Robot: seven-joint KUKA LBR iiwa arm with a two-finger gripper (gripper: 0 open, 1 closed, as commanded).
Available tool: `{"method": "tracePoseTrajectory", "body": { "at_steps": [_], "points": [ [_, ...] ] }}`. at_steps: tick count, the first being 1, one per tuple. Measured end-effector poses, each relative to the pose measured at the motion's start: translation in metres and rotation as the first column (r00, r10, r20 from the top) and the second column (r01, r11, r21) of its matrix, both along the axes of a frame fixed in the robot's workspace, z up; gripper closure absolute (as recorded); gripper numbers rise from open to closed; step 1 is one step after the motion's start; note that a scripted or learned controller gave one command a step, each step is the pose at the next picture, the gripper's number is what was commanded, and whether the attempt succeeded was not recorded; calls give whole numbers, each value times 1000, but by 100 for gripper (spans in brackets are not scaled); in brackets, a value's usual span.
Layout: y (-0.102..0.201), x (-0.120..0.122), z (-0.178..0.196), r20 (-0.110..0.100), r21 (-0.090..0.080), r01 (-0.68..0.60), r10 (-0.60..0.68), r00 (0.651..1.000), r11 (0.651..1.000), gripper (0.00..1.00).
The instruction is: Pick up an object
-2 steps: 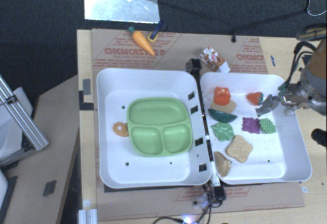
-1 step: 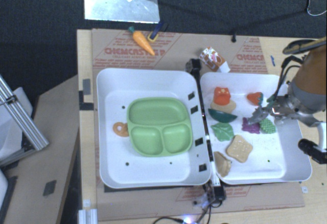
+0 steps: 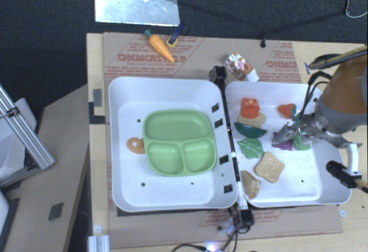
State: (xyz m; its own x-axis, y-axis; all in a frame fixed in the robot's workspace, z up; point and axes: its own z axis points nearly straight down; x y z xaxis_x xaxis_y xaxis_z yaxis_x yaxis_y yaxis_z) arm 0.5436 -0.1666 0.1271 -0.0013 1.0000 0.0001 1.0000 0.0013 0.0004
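the arm (image 3: 345, 95) is seen at the right side of the camera view, reaching toward the left; its orange band is placed above the grey wrist; the wrist is bent downward and the gripper (image 3: 286, 134) is directed to the left and slightly down; the metal parts of the gripper are seen as a dark, blurred shape; a black cable is looped beside the wrist.
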Motion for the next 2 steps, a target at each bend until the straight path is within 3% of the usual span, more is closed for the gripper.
{"method": "tracePoseTrajectory", "body": {
  "at_steps": [1, 2],
  "points": [
    [0, 1, -44, -1, 1, 0, 0, 1000, 1000, 0],
    [0, 1, -32, 3, -1, 0, 0, 1000, 1000, 100]
  ]
}}
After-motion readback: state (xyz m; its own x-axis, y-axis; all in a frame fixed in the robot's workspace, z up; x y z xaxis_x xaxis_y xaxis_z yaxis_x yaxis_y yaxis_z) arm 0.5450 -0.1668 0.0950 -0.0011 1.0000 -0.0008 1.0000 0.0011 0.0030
